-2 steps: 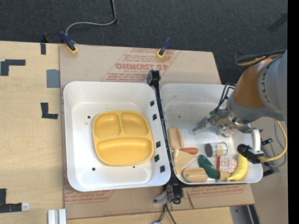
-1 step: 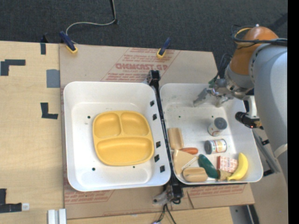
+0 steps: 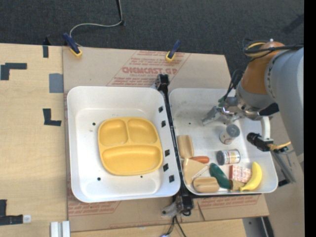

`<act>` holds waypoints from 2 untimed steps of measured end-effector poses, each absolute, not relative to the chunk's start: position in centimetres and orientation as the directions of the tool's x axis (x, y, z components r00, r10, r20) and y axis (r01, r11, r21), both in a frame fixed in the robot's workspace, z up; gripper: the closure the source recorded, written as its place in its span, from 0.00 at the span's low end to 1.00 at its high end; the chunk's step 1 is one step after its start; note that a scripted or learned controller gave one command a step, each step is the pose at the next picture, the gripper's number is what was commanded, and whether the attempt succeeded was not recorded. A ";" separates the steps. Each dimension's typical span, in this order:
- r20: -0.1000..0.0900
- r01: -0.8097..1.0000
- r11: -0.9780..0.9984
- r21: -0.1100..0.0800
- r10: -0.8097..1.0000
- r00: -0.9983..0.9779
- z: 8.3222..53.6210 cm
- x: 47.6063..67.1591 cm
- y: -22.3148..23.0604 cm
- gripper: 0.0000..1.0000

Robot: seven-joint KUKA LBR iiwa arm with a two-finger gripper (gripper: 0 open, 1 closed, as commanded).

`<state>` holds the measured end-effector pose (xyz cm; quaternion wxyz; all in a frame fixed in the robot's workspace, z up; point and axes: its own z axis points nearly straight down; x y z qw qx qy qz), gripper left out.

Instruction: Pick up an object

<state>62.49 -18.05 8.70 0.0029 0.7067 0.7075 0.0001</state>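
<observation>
My gripper [image 3: 223, 116] hangs over the upper middle of the right bin [image 3: 197, 100], its metal fingers [image 3: 210, 117] spread open with nothing between them. Just below it stands a small grey can [image 3: 229, 133]. Farther toward the bin's front lie a tan block [image 3: 185, 145], an orange carrot [image 3: 199, 159], a small jar on its side [image 3: 228, 157], a green piece [image 3: 219, 176], a red-and-white packet [image 3: 239, 173], a banana [image 3: 253, 177] and a brown bun [image 3: 206, 184]. The left bin [image 3: 81, 132] holds a yellow divided plate [image 3: 131, 146].
The grey arm with its orange band [image 3: 256, 75] reaches in from the right over the bin's edge. A black divider [image 3: 168, 127] runs between the bins. Both bins sit on cardboard [image 3: 143, 68] held by blue-and-yellow clamps [image 3: 72, 44].
</observation>
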 end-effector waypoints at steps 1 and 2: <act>-0.001 1.000 -0.002 -0.001 1.000 0.002 8.6 48.8 -19.7 0.00; -0.003 1.000 -0.002 0.007 1.000 0.002 9.7 49.0 -19.7 1.00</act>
